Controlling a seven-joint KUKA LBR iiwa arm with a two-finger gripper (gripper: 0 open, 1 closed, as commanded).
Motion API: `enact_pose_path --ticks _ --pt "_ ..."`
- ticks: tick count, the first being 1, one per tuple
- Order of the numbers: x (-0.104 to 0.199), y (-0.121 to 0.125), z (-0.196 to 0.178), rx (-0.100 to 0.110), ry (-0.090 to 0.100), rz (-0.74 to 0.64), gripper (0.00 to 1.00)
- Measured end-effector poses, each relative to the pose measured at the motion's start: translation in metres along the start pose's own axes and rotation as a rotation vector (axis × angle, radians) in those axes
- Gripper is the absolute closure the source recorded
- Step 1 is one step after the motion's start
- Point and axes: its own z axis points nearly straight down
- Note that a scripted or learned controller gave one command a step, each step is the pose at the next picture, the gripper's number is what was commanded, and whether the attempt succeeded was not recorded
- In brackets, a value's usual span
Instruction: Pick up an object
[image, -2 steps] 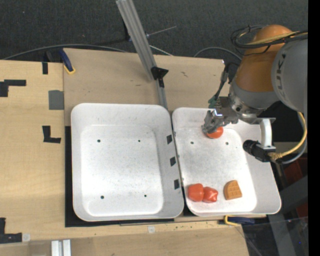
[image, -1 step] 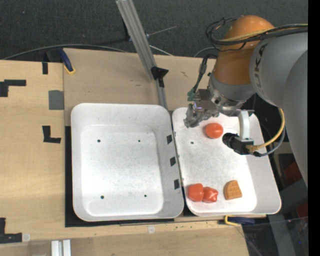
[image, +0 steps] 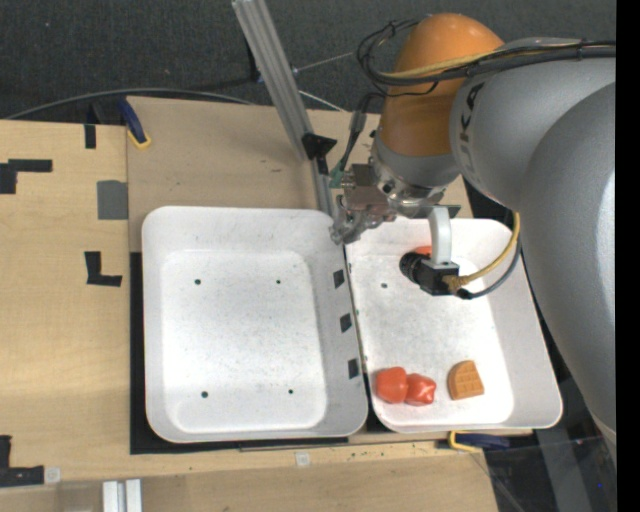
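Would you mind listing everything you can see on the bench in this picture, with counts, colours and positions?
Left bin: one, white, shallow, left half of the bench.
Right bin: one, white, shallow, beside the left bin on its right.
Red object: one lumpy red-orange piece, possibly two pressed together, near the front edge of the right bin.
Tan object: one, orange-brown, just right of the red object, apart from it.
Bench top: one, pale wood-coloured, with black tape marks and a grey patch at the left.
Metal rail: one, grey, slanting down from the top toward the bins' far edge.
Arm: one, grey with an orange band, reaching in from the right.
Gripper: one, dark metal, above the far end of the strip where the two bins meet.
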Motion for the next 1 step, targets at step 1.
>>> enact_pose_path --ticks 1 --pt "0.0520 0.0220 0.0153 0.001 -0.001 0.001 1.00"
